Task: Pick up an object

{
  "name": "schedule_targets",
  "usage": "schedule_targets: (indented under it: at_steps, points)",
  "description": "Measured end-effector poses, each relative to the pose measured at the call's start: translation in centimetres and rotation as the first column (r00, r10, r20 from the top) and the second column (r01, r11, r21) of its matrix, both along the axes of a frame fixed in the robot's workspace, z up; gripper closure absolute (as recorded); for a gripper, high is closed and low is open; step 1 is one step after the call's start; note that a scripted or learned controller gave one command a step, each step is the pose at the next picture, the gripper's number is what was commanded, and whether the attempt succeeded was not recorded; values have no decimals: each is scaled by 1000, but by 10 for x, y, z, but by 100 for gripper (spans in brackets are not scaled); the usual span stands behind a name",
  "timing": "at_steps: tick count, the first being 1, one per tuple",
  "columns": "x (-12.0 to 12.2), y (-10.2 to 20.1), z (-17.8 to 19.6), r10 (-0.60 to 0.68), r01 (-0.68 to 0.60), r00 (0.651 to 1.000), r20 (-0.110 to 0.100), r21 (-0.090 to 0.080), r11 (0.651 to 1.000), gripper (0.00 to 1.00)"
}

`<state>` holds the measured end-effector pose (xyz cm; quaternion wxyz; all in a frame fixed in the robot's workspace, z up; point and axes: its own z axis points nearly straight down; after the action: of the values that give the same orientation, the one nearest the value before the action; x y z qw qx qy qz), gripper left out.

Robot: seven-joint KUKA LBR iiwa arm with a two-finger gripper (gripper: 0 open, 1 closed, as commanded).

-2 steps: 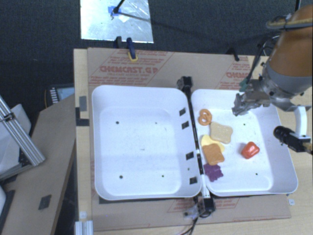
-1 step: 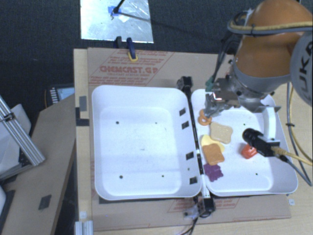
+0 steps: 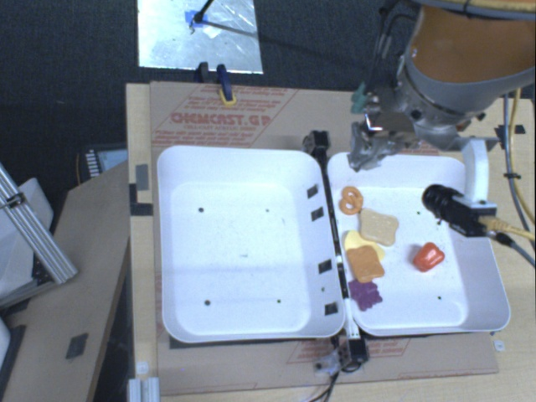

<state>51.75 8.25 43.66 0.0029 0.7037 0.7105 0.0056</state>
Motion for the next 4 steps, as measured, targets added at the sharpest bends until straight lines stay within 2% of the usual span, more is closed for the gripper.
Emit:
schedule_targets:
  at_steps: [1, 2, 3, 4]
  points:
    - [-29, 28, 104, -1, 1, 1000, 0, 1, 1000, 100]
    - [-28, 27, 99, -5, 5, 1000, -9, -3, 1000, 0]
    - [-28, 27, 110, 0, 0, 1000, -7, -2, 1000, 100]
    - [-32, 99, -21, -1, 1, 1000, -18, -4, 1000, 100]
